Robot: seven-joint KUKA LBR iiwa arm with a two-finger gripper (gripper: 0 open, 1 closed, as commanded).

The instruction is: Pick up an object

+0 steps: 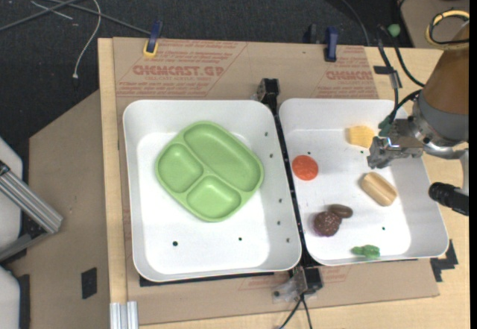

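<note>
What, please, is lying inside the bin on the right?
The right bin holds a yellow block, orange ball, tan roll, brown lump and green piece. The gripper covers part of the floor.

Two shallow white bins sit side by side on the table: a left bin (141, 193) and a right bin (328, 118). The left bin holds one thing, a green divided plate (209, 171) with three compartments. The right bin holds five small items: one yellow piece (360, 135), one orange-red round piece (304, 168), one tan bread-like roll (378, 189), one dark brown lump (329, 220) and one small green piece (366, 251).
</note>
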